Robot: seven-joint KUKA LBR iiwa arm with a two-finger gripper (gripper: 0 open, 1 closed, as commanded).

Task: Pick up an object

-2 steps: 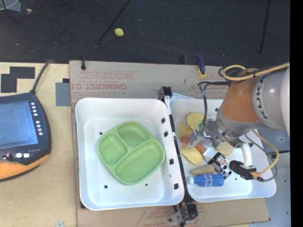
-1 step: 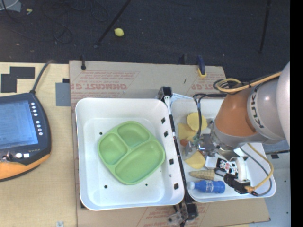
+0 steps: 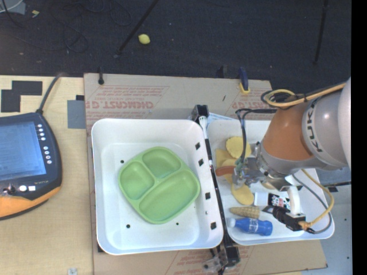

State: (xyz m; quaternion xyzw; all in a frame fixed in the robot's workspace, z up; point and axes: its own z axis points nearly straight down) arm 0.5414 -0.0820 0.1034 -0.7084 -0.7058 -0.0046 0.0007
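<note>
Reaching in from the right, the arm (image 3: 321, 125) sets the gripper (image 3: 243, 175) low in the right bin (image 3: 275, 240), near that bin's middle and towards its left wall. The wrist hides the tip, so I cannot tell whether the gripper is apart or together, and nothing can be seen held in it.

Loose things crowd round it. Two pale yellow slices (image 3: 234, 146) lie just behind it, one overlapping the other, and a small reddish piece (image 3: 222, 169) lies beside them against the left wall. A third yellow slice (image 3: 243, 195) lies just in front of the gripper, touching it or nearly so. Nearer the front rim a waffle cone (image 3: 245, 212) lies on its side with its point to the left, and a blue bottle (image 3: 253, 227) lies on its side just in front of the cone. The arm covers the right half of this bin.

The two bins stand wall to wall, with black clips (image 3: 200, 153) along the joined walls. The left bin (image 3: 109, 153) holds a green divided plate (image 3: 159, 183) lying flat at its middle, well apart from the gripper.

Both bins rest on a cardboard sheet (image 3: 132, 99), which has a blue clip (image 3: 244, 80) at its far edge. On the counter (image 3: 57, 228) to the left lies a handheld screen (image 3: 23, 153) with an orange underside. Far beyond the bins a small yellow ball (image 3: 144, 38) lies on the dark floor (image 3: 189, 27).
</note>
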